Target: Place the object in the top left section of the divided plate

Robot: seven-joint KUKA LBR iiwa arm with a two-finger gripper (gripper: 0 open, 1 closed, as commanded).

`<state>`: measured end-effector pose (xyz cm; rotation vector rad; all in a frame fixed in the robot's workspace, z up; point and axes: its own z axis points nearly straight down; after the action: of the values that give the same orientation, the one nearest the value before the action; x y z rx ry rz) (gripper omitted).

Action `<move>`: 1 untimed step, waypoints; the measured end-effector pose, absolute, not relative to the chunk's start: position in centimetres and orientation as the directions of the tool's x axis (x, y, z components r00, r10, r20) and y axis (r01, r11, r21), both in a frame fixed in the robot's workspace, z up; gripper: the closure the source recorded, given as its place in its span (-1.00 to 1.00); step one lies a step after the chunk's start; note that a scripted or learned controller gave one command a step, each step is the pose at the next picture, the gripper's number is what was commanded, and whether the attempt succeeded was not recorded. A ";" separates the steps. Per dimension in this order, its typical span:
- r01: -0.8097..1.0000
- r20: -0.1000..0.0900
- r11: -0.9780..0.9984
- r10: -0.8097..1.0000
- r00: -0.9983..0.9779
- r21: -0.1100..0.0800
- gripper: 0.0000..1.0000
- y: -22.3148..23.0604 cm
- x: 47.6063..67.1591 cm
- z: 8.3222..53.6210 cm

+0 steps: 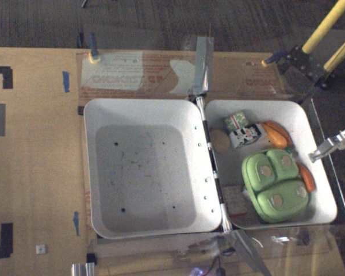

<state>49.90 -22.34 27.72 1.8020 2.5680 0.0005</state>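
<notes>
Green divided plate (274, 183) sits low in right bin (326, 207), tilted, lying partly over a flat packet (236, 199) by the bin's left wall; probably dumped in with the rest, not laid out. Top left section on the plate's upper left, toward the centre divider, showing only its moulded round mark, so target looks free to receive. Candidate objects crowd the bin's upper half: green-white carton (237, 121), black-white carton (245, 134) touching it from below, brown rounded item (220, 141) against the left wall, orange item (277, 133) just beside the cartons, second orange item (306, 177) pressed against the plate's right rim. Cannot tell which one counts as the task object; none inside the plate, so placing not yet done. Left bin (92, 154) bare apart from specks. Gripper (329, 146) pokes in at the right bin's right rim as a slanted metal piece, near the second orange item, apart from the plate; rest of arm cut off. Claw state: cannot tell, released or clenched, too little in frame; no item seen at it. Judged as approach or standby, grasp to come
</notes>
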 end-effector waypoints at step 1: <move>0.940 -0.008 0.341 0.940 -0.341 0.007 1.00 -22.4 50.0 28.8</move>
<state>50.03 -22.38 28.78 1.7976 2.5635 0.0013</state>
